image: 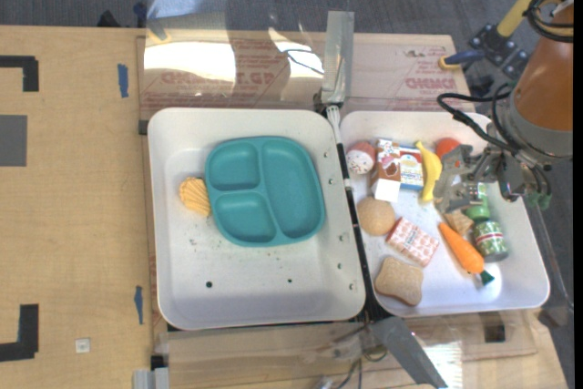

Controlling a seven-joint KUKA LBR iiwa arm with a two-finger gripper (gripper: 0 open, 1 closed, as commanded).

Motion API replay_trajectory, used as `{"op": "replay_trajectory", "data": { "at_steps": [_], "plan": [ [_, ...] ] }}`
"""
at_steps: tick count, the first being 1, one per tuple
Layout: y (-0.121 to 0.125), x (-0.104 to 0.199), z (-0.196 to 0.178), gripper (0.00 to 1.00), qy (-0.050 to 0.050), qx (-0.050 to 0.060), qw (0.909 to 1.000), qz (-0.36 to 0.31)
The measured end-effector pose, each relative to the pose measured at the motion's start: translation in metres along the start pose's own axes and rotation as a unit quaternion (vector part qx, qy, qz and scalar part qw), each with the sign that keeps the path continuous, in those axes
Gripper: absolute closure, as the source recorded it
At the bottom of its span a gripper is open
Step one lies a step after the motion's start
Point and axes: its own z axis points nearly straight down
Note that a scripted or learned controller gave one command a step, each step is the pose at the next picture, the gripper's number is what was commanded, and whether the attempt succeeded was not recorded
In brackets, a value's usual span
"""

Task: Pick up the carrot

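Note:
The carrot, orange with a green tip, lies slantwise in the right bin near its front right part. My gripper hangs over the same bin, a little behind the carrot and to the right of a yellow banana. It is apart from the carrot, and nothing shows in its grasp. A green can lies just to the carrot's right.
The right bin is crowded: a red-and-white carton, a bread roll, a bread slice, a milk carton and a red tomato. The left bin holds a teal divided plate and a shell-shaped biscuit.

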Motion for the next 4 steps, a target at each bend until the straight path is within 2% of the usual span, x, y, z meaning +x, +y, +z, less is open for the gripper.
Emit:
{"op": "replay_trajectory", "data": {
  "at_steps": [1, 2, 3, 4],
  "plan": [
    [-0.058, 0.027, -0.111, 1.0, 0.001, 0.002, 0.9967, -0.081],
    [-0.089, -0.059, -0.182, 1.0, 0.003, 0.0, 0.9812, -0.193],
    [-0.128, -0.041, -0.057, 1.0, 0.011, -0.005, 0.9637, -0.267],
    [-0.127, -0.044, -0.073, 1.0, 0.003, -0.001, 0.9637, -0.267]
  ]
}}
